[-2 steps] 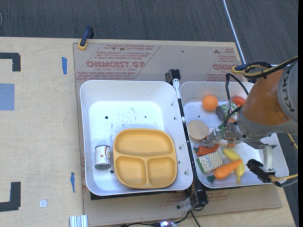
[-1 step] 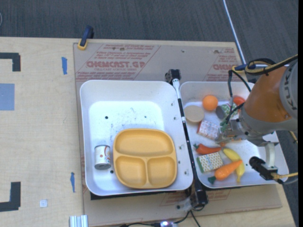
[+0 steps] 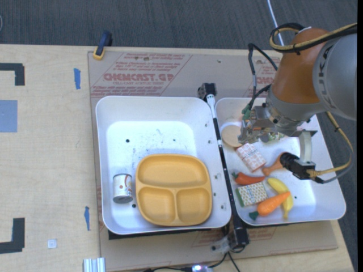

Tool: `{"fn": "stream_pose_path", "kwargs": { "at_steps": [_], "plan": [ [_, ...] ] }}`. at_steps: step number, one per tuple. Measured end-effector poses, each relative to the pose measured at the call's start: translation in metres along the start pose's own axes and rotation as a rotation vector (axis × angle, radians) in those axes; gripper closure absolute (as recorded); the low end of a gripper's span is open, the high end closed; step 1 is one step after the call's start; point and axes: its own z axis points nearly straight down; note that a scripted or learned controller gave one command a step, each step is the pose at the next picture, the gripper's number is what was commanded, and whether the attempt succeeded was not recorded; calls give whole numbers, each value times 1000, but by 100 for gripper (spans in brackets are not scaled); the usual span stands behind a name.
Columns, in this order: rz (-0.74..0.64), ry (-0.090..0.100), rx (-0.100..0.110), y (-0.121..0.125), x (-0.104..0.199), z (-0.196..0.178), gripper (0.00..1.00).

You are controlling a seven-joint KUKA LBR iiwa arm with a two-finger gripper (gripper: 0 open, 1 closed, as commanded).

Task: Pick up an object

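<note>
My gripper (image 3: 253,132) hangs low over the back of the right bin (image 3: 332,205), under the orange wrist band. A round beige disc (image 3: 230,135) lies just left of it, and a pink-and-white checkered packet (image 3: 251,156) sits directly in front. Further forward lie a thin orange carrot (image 3: 248,179), a green-and-white checkered block (image 3: 252,194), a fatter carrot (image 3: 272,203) and a yellow banana (image 3: 279,186). I see nothing held in the gripper; the wrist hides its tips.
The left bin (image 3: 108,129) holds a yellow divided plate (image 3: 173,187) at the front and a small silver can (image 3: 121,187) beside it. A black cable fitting (image 3: 296,165) hangs over the right bin's right part. A black divider clip (image 3: 207,89) sits between the bins.
</note>
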Motion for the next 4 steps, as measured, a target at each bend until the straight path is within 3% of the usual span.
{"fn": "stream_pose_path", "kwargs": {
  "at_steps": [1, 2, 3, 4],
  "plan": [
    [2, 0, 3, -27, -84, 14, 100],
    [2, 0, 3, -27, -84, 14, 0],
    [1, -1, -7, -38, -57, 97, 0],
    [1, -6, -15, -71, -59, 96, 0]
  ]
}}
